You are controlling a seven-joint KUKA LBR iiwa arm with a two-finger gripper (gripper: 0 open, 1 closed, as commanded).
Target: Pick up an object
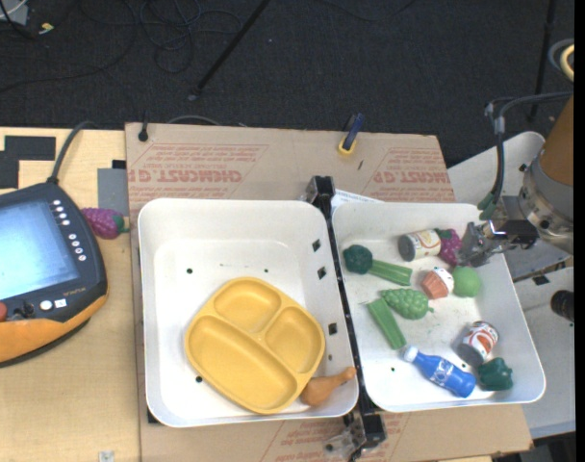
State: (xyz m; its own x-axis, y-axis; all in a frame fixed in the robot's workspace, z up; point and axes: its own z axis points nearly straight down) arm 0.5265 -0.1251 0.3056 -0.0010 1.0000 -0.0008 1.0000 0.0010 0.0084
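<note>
The small purple plastic toy (450, 247), apparently a grape bunch, lies at the right bin's (523, 373) far edge beside a tipped can; it looks light, stiff and lumpy, best pinched across its middle. The hand (477, 242) sits just right of it, almost touching; its opening I cannot tell.

I am looking at the toys lying in my right bin (523, 301). Near its back wall a small can (420, 244) is lying on its side, with a purple grape cluster (449, 246) sitting just beside it. A broccoli piece (373, 264) is lying toward the bin's left wall. In the middle, a red-and-white can (436, 281) is touching a green ball (467, 281), with a bumpy green fruit (407, 303) and a green stick (386, 322) nearby. Toward the bin's front, a blue bottle (441, 372) is lying flat, close to a striped can (480, 340) and a dark green piece (495, 374).
</note>
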